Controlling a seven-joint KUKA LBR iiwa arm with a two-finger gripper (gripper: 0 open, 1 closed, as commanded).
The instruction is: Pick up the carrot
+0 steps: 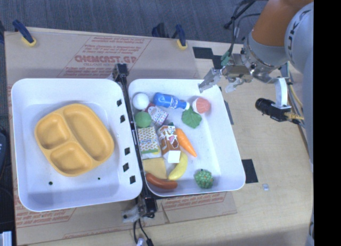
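**Gripper above the right bin's far corner**

Over the right bin's (226,133) far right rim, the gripper (213,81) hangs with fingers apart, holding nothing. The carrot (186,142) lies mid-bin beside the banana (178,169), long axis slanted, tip toward the near right.

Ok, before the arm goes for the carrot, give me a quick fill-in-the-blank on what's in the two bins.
1. The carrot lies in the ____ bin of the two.
2. The yellow divided tray sits in the ____ bin.
3. The gripper is above the right bin's ____ corner.
4. The banana lies next to the ____ sausage.

Missing words: right; left; far right; red
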